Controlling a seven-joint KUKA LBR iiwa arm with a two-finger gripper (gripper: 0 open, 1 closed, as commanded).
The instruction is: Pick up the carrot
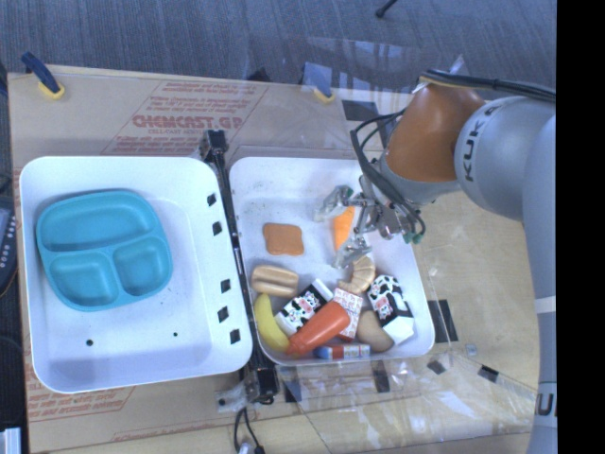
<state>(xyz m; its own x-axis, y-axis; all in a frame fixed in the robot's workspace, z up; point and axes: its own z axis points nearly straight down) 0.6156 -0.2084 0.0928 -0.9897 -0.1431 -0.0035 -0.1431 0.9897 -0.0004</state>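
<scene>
The carrot (342,228) is a small orange wedge lying in the upper middle of the right bin (274,183). My gripper (345,225) hangs over it at the end of the grey arm, which reaches in from the right. One metal finger (334,200) stands just beyond the carrot's far end and the other on its near side, so they straddle it with gaps showing. The gripper is open and the carrot rests on the bin floor.
A brown flat piece (283,239) lies left of the carrot. Crowded along the bin's front are a bun (274,279), a banana (268,325), two cow-print cartons (303,309), a long orange-red item (319,329) and a marker (342,352). The left bin holds a blue divided tray (102,247).
</scene>
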